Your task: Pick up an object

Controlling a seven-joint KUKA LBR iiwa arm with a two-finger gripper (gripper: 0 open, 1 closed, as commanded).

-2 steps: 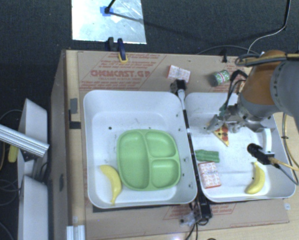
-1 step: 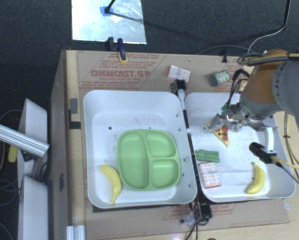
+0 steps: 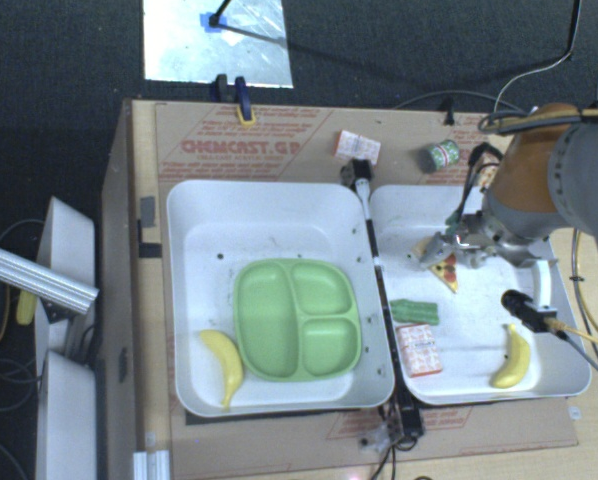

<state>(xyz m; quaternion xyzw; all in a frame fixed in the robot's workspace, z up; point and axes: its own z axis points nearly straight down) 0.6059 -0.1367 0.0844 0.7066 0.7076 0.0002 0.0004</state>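
My claw (image 3: 447, 251) hangs over the pizza slice (image 3: 445, 271) at the right bin's (image 3: 559, 378) eleven o'clock; its spread I cannot tell. I should centre over the slice, drop straight, then squeeze.

Grey arm (image 3: 584, 173); orange band (image 3: 524, 173); black cables along it.

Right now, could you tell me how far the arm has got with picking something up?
Nothing looks lifted yet. The gripper is low in the right bin, at the pizza slice toy. Still lying there: green block, red-and-white packet, banana. A grasp and lift remain.
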